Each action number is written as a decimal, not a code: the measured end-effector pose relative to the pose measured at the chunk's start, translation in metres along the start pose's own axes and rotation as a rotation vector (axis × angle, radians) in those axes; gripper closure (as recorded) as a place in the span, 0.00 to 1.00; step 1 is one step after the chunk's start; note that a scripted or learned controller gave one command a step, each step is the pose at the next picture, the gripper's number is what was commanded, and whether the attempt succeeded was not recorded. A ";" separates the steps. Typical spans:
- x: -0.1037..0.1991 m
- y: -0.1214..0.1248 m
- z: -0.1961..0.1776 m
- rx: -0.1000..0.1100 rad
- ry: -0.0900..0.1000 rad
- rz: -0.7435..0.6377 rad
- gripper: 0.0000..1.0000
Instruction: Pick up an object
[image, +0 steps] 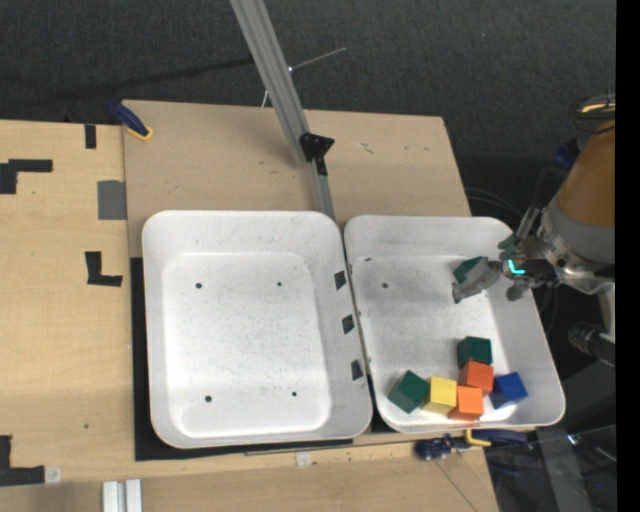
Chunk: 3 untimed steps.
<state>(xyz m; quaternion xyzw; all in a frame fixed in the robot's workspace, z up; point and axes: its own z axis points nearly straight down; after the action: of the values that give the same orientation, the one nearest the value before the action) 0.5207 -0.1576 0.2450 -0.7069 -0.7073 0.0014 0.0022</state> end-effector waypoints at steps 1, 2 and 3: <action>0.000 0.001 -0.002 -0.004 -0.001 -0.001 0.00; -0.005 0.002 0.043 0.001 -0.001 0.000 0.00; -0.009 -0.003 0.089 0.002 -0.001 0.001 0.00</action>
<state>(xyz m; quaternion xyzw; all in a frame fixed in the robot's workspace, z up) 0.5169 -0.1661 0.1562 -0.7071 -0.7071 0.0022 0.0024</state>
